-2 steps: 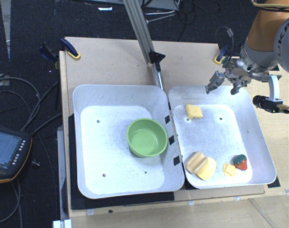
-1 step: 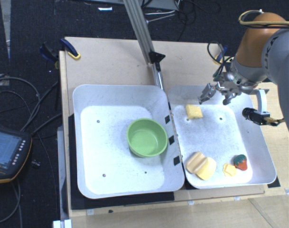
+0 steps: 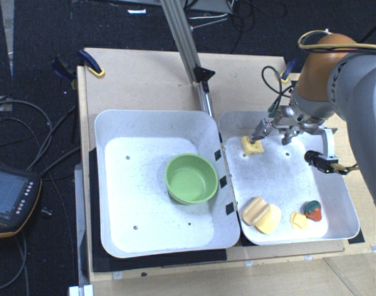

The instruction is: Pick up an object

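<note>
A small yellow block (image 3: 252, 145) lay on the floor of the right bin (image 3: 336, 193), at its far left, close to the wall shared with the left bin (image 3: 113, 184). It was judged the likeliest target, since the gripper (image 3: 275, 132) was placed just to its right and a little beyond it. One dark finger was seen slanting down toward the block's far right corner, and a second finger was seen further right; the two were spread apart, with nothing between them. Whether the nearer finger touched the block could not be told. The block was seen resting on the bin floor, so no object had been lifted and the pick was judged not yet done: the closing of the fingers on a thing and the lifting were left.

The grey arm (image 3: 360, 103) was reached in from the right, its orange band (image 3: 320, 66) above the wrist, and the wrist was bent down over the far part of the right bin.

Other things were seen in the near part of the same bin: a pale yellow lump (image 3: 262, 214), a smaller yellow piece (image 3: 299, 220) and a red and green toy (image 3: 312, 210), all well apart from the gripper. A green bowl (image 3: 191, 177) stood upright in the left bin, toward its right side.
</note>
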Robot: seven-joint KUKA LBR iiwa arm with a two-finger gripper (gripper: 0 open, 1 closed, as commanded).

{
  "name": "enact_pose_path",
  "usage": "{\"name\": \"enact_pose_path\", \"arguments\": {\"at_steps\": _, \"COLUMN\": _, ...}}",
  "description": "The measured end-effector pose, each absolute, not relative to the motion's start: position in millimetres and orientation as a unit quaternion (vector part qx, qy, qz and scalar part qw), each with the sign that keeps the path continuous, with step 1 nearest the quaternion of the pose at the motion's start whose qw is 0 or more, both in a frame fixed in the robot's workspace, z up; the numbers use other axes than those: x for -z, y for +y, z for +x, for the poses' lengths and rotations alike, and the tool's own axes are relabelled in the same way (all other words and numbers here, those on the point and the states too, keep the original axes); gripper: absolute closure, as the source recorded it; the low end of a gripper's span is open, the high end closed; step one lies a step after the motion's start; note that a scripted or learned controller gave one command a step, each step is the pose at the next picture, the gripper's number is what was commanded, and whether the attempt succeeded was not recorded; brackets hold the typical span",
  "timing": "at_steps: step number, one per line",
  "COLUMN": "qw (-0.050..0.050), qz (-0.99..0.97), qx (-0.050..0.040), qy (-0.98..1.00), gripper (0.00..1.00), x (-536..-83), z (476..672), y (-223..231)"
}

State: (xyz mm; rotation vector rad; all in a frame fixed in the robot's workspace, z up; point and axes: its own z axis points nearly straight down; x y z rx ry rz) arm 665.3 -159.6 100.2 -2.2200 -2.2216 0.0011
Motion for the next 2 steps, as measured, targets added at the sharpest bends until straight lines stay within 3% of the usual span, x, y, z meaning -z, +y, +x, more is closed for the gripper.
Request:
{"name": "enact_pose_path", "arguments": {"at_steps": 1, "qw": -0.001, "qz": -0.707, "qx": 0.0005, "qy": -0.707, "gripper": 1.0, "x": -112.7, "z": 666.1, "y": -159.7}}
{"name": "enact_pose_path", "arguments": {"at_steps": 2, "qw": -0.002, "qz": -0.707, "qx": 0.0015, "qy": -0.707, "gripper": 1.0, "x": -173.5, "z": 660.5, "y": -159.7}}
